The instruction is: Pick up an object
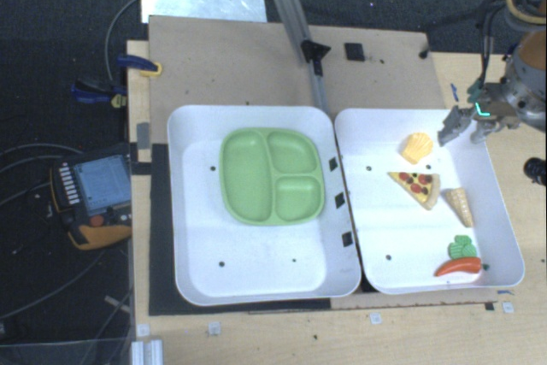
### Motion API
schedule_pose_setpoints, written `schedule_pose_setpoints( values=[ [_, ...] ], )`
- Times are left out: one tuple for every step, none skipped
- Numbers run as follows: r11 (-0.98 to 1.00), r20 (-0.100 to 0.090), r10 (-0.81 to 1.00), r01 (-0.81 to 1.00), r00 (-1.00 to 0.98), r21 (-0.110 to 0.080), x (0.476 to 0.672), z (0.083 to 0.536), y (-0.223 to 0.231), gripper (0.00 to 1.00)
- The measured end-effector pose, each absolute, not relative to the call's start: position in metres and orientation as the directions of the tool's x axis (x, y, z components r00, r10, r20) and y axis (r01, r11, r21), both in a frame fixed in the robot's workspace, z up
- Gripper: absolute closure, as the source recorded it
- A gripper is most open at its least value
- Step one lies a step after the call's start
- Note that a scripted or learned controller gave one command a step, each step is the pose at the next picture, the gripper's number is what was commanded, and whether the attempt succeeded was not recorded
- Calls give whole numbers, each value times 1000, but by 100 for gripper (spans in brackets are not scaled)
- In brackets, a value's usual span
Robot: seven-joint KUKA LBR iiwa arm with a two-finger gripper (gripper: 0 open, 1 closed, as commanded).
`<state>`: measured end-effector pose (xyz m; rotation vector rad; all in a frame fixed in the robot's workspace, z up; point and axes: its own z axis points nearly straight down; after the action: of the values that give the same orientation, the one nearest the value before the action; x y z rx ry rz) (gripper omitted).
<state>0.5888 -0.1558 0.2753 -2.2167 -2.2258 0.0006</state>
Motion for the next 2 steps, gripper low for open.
schedule_pose_setpoints(
  values=[
    [4,0,1000,1000,-4,2,589,276,-156,0],
    [1,0,1000,1000,-1,-2,581,230,-159,0]
  ],
)
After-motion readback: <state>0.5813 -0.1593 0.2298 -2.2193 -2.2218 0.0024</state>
